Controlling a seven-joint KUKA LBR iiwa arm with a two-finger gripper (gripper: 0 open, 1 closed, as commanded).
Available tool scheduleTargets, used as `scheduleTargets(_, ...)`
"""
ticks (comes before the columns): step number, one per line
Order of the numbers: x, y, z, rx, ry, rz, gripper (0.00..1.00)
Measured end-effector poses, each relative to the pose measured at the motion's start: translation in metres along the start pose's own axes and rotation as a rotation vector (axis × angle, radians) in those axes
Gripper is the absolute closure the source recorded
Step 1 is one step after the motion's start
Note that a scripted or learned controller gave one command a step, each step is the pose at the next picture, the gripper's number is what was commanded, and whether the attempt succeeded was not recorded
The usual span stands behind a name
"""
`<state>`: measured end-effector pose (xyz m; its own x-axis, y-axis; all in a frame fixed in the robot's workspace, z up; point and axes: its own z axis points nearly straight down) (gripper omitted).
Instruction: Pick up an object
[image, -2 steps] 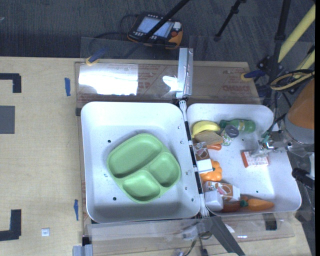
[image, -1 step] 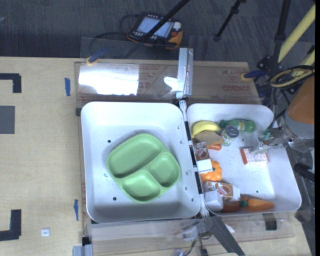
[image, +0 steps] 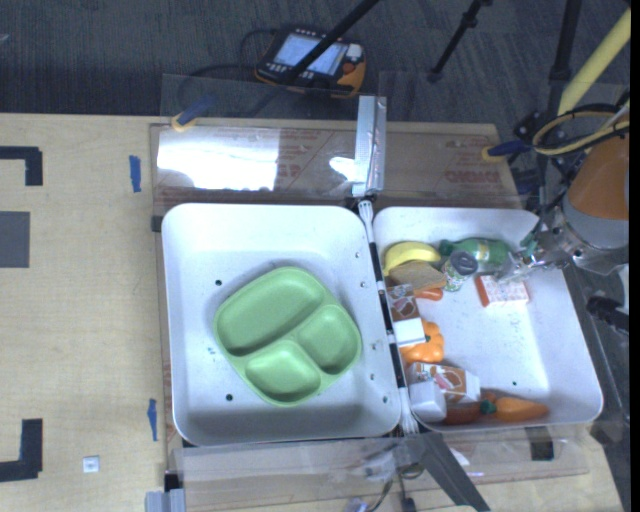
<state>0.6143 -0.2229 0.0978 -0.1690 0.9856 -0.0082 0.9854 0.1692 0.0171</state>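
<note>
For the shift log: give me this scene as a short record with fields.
left bin: green divided plate
right bin: banana, green bottle, red-and-white packet, carrot, small carton, other small items along its left wall
gripper: over the right bin's far right part, beside the bottle's end
grasp: nothing seen between the fingers

Bright, even overhead light; strong white glare on the clear panel (image: 215, 160) far left of the gripper (image: 530, 252). Soft shadows, slightly grainy, mild blur throughout.
</note>
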Motion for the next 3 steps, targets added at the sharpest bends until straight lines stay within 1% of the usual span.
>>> scheduleTargets(1, 0.029, 0.009, -0.057, 0.013, 0.006, -0.139, 1.00)
scheduleTargets(2, 0.043, 0.033, 0.001, 0.019, 0.009, -0.131, 1.00)
scheduleTargets(3, 0.031, 0.049, 0.014, 0.054, 0.023, -0.264, 1.00)
